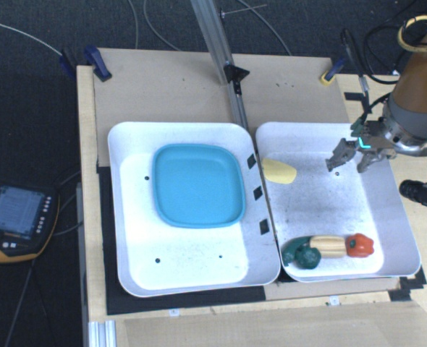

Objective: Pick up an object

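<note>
Overhead, the end effector [351, 159] hung over the right bin [387, 215], near its far right corner, fingers [338, 157] spread and nothing between them. Toward the left wall of that bin lay a yellow piece [279, 171], well apart from the end effector. Along the bin's near edge sat a green item [302, 254], a tan one [328, 246] and a red one [359, 246] in a row, touching. Left of that bin, the other bin [130, 194] held a blue plate [198, 185], both on the tabletop [163, 85].
</note>
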Tool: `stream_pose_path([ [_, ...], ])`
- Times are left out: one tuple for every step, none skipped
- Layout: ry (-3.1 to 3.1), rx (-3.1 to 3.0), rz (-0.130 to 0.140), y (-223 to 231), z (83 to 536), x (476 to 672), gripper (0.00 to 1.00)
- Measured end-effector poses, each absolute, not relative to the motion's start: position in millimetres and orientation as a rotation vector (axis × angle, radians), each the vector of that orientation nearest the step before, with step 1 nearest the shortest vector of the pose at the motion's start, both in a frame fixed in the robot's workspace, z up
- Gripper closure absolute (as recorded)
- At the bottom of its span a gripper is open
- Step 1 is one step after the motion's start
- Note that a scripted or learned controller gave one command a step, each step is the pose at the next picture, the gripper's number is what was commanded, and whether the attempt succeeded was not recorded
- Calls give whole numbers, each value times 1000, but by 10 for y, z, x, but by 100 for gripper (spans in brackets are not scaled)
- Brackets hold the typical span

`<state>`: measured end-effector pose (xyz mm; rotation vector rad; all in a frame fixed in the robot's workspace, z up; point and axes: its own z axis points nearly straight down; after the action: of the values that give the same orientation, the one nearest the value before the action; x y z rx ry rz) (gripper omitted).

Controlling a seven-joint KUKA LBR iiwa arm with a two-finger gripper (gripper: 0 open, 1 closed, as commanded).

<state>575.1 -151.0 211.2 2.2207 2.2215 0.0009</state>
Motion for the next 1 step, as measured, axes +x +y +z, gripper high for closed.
stream_pose_path([
  [2222,2221,1,-1510,2111,5751,0],
])
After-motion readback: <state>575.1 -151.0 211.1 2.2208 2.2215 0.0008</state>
